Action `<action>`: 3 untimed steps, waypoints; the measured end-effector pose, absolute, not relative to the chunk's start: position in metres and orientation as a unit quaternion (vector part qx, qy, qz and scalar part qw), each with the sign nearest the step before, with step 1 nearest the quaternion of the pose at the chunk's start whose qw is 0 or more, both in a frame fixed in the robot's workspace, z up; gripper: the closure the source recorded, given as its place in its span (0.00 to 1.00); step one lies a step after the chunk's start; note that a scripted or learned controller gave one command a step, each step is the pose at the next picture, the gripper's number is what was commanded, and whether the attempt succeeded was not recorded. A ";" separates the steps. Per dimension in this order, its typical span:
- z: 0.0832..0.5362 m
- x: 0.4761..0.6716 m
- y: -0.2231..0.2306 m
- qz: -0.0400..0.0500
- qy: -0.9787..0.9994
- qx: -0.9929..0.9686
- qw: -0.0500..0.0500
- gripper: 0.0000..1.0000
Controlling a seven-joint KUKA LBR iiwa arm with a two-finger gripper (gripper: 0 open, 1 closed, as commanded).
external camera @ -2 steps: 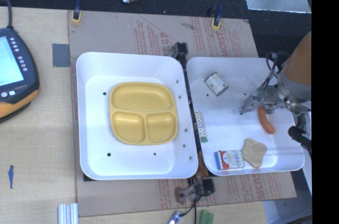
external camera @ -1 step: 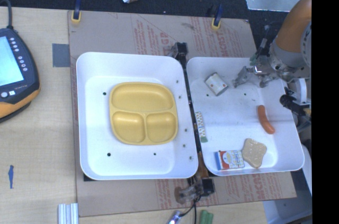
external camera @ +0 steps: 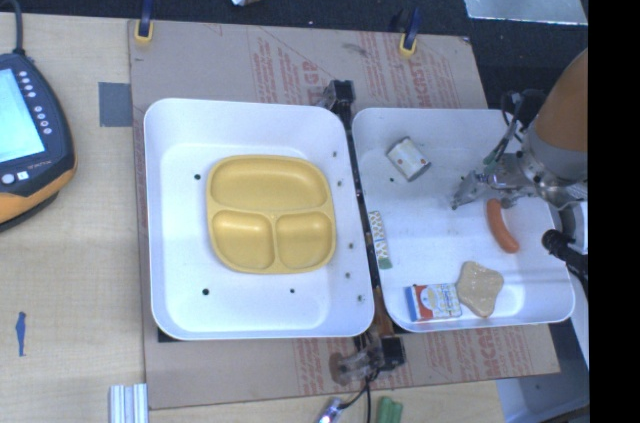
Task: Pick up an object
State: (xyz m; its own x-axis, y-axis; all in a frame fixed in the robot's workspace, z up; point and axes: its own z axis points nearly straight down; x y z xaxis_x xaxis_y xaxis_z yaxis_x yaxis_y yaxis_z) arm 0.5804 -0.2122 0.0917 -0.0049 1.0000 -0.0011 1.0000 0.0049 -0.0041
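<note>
The right bin (external camera: 440, 241) holds several small objects. An orange sausage (external camera: 503, 227) lies near its right side, a tan bread-like piece (external camera: 480, 287) sits near the front wall, and a small white carton (external camera: 433, 302) with blue and red print lies beside it. A grey-white block (external camera: 407, 158) rests at the back. My gripper (external camera: 480, 188) hangs low over the right bin, just above and left of the sausage's upper end. The arm's orange band (external camera: 566, 106) enters from the right. I see nothing held.
The left bin (external camera: 175, 211) holds a yellow divided plate (external camera: 270, 213). A label strip (external camera: 378, 239) lies on the rim between the bins. An orange-edged pendant (external camera: 25, 141) rests at the bench's far left. Clamps sit at the cardboard's back edge.
</note>
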 end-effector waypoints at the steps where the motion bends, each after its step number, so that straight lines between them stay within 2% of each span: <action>1: 0.092 0.656 -0.212 0.000 -0.708 -0.706 0.001 0.00; 2: 0.092 0.586 -0.212 0.002 -0.709 -0.705 0.001 0.00; 3: 0.092 0.564 -0.212 0.002 -0.709 -0.705 0.001 0.00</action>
State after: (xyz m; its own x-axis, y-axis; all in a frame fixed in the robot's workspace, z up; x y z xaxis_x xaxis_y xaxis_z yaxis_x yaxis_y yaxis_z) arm 0.5640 -0.2116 0.0916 -0.0053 1.0000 -0.0009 1.0000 0.0052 -0.0042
